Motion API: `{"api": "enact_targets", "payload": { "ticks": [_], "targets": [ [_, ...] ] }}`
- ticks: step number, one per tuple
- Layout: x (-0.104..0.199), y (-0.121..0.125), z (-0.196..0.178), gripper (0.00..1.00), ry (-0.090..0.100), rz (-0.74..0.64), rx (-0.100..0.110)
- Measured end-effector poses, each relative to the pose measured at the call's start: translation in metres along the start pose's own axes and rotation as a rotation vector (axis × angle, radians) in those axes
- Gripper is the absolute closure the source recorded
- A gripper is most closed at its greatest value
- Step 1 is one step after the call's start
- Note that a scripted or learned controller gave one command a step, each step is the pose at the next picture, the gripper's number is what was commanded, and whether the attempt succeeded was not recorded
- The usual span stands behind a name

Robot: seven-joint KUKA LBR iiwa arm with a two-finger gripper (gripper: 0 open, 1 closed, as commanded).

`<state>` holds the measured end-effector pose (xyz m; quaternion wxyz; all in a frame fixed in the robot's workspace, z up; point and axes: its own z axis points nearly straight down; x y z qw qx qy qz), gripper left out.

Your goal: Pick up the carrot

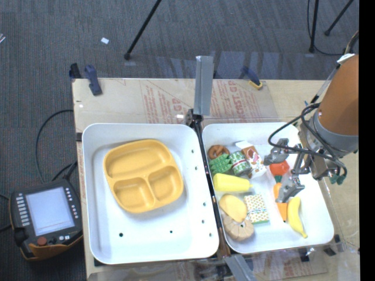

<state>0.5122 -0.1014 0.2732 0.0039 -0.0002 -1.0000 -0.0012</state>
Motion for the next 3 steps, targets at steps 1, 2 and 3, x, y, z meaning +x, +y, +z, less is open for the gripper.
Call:
{"api": "enact_targets", "payload": {
  "ticks": [1, 2, 3],
  "targets": [
    [-0.036, -0.066, 0.182, 0.00, -0.008, -0.044, -0.002],
    [-0.040, -0.065, 0.173, 1.00, -0.017, -0.050, 0.000],
    [-0.014, -0.100, 0.175, 1.00, -0.019, -0.094, 0.002]
  ]
}}
